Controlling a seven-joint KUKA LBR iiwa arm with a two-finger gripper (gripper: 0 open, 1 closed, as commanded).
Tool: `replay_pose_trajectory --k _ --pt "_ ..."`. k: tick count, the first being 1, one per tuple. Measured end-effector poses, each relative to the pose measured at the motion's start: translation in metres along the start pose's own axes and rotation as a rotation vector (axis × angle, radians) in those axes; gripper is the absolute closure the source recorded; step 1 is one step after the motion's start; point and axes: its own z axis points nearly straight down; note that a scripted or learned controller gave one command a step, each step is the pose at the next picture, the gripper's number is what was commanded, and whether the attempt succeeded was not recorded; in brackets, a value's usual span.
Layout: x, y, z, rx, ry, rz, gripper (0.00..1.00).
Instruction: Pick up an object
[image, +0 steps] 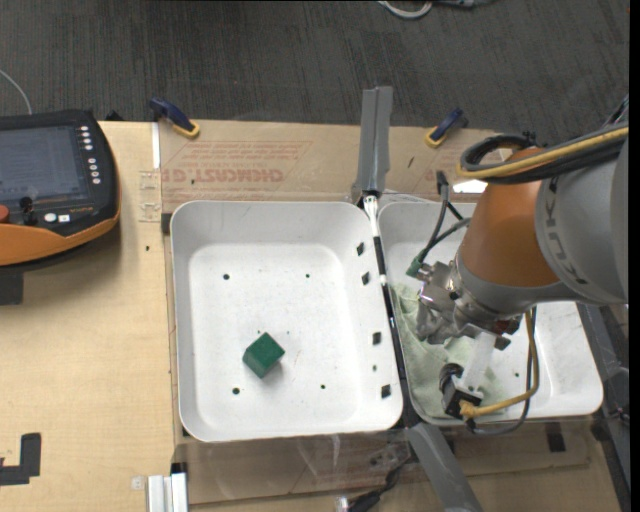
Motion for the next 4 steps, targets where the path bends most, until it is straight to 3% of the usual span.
replay_pose_trajectory --k 1,2,3,4 --pt "0.035 -0.020 0.000 0.000 -0.001 0.183 1.00" --pt "0.050 -0.027 0.000 0.000 0.000 0.340 1.00" --pt "0.018 -0.010 0.000 -0.002 0.001 0.590 1.00" --pt "0.051 -0.027 0.000 -0.001 -0.002 0.857 1.00"
